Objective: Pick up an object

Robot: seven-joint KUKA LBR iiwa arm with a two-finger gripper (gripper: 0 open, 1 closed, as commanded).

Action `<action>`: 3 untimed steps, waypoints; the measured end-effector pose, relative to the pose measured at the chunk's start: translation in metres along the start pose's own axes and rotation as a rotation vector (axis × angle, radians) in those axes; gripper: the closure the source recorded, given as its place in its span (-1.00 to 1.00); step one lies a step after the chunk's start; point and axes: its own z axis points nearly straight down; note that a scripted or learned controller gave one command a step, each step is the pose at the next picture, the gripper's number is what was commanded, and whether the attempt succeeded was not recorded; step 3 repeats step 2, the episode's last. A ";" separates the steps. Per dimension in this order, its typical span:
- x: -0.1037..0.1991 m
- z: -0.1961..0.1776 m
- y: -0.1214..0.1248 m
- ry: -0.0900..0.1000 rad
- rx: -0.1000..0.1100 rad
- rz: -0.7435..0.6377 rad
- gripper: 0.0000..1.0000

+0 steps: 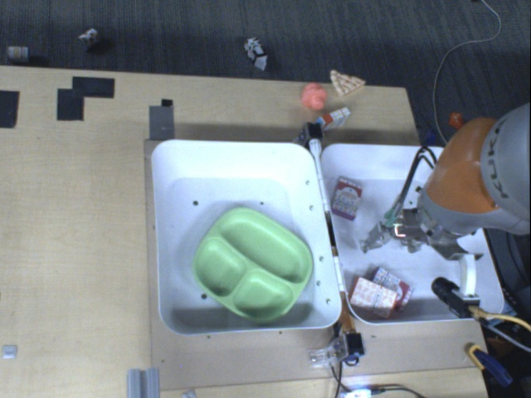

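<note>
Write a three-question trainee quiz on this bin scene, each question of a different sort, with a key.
1. True or false: the green divided plate lies in the left bin.
2. Multiple choice: the gripper hangs over which place? A) the left bin B) the right bin C) the bare bench
3. Fill in: the right bin holds two small red and white packets, the upper packet near its left wall and the lower packet near its ____ wall.

Key: 1 true; 2 B; 3 front (nearest the camera).
</note>
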 end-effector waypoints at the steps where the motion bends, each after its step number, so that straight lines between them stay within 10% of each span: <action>1: 0.020 0.015 0.032 0.000 -0.005 -0.002 -1.00; 2: 0.021 0.004 0.034 -0.001 -0.011 -0.005 1.00; 3: 0.021 0.004 0.034 -0.001 -0.011 -0.005 1.00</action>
